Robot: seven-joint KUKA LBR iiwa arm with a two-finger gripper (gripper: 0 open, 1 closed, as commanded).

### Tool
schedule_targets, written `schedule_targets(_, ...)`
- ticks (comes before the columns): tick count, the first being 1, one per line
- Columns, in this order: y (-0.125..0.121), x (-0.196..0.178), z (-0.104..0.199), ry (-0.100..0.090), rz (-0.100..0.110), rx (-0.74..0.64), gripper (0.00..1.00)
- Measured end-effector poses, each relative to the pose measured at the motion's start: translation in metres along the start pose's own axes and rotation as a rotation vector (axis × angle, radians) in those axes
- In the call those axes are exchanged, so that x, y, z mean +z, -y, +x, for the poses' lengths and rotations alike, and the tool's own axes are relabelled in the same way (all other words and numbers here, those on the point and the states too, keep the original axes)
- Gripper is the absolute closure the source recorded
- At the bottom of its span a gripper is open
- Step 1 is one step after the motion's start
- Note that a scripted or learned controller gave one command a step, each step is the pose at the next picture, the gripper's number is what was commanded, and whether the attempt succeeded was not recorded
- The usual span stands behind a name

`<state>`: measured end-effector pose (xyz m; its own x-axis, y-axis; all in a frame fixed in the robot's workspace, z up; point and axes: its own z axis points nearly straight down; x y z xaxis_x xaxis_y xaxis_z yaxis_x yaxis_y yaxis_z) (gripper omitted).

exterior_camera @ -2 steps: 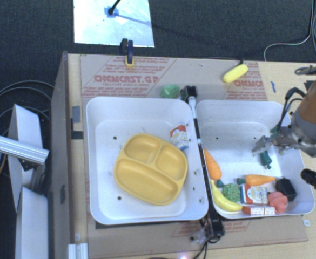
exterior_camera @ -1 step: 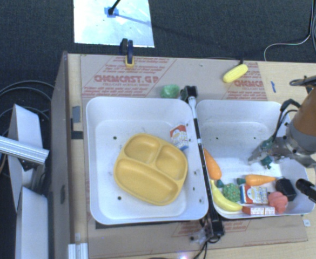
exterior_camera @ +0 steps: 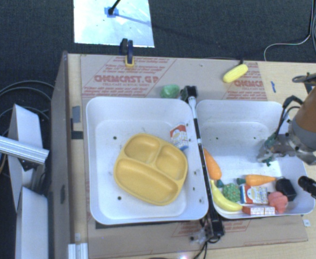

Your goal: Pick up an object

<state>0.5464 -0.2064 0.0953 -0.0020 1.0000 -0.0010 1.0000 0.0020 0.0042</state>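
Gripper [exterior_camera: 268, 150], blurred, jaw state indeterminate, over smooth white right bin [exterior_camera: 239, 115]; glossy toy carrot [exterior_camera: 213, 166], banana [exterior_camera: 222, 198], possibly a broccoli [exterior_camera: 231, 191] at frame bottom right; yellow three-compartment tray [exterior_camera: 149, 168] in left bin [exterior_camera: 101, 144]; cardboard [exterior_camera: 141, 72] reads "CHEMCAST GP".

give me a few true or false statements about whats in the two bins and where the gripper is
1. A yellow divided tray lies in the left bin. True.
2. The banana is in the left bin. False: it lies in the right bin, by the lower left corner.
3. The gripper is over the right bin. True.
4. A carrot lies against the right bin's left wall. True.
5. The gripper holds the carrot. False: the carrot lies apart from the gripper, by the wall.
6. A yellow object sits inside the right bin. False: it lies on the cardboard behind the bin.
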Motion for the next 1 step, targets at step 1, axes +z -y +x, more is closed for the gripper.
schedule_targets(1,-0.0529,-0.0463,0.0469,-0.001,-0.005,-0.009,1.0)
